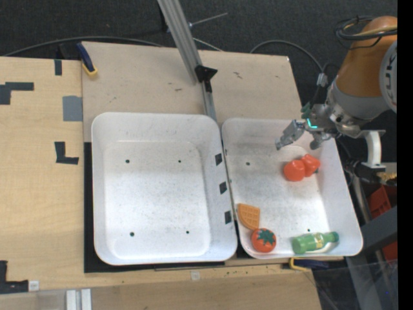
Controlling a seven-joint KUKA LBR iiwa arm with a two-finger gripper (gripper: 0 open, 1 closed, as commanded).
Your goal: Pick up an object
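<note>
**Arm poised over the right bin, jaws spread and holding nothing**

The gripper (302, 136) hangs above the upper part of the right bin (335, 192), its jaws spread apart with nothing between them. Just below it lies an orange-red toy (299, 168). Near the bin's front edge sit a waffle-like orange piece (248, 215), a tomato (263, 239) and a green bottle (313, 242). The left bin (106, 173) sits beside it on the desk (39, 173).
</note>
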